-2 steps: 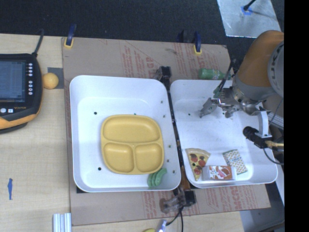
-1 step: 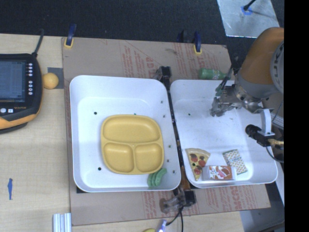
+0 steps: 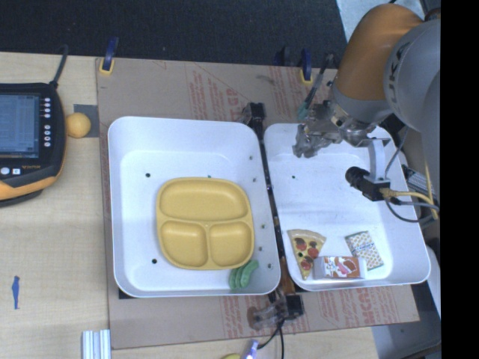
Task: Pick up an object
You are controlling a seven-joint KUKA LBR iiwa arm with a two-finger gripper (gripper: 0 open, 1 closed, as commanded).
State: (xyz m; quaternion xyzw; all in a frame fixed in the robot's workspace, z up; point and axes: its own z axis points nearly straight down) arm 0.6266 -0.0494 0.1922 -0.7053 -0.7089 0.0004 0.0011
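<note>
We see the right bin (image 3: 337,200) bare across its middle; pizza slice (image 3: 306,248), packet (image 3: 337,267) and patterned card (image 3: 365,249) crowd its six o'clock edge.

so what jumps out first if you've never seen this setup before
The big yellow plastic divided plate in the middle of the left white bin draws the eye first, with a small green object at its near right corner. Next comes the grey arm with its orange band, its gripper hanging over the far end of the right white bin. A toy pizza slice and two small printed packets lie at that bin's near end.
</note>
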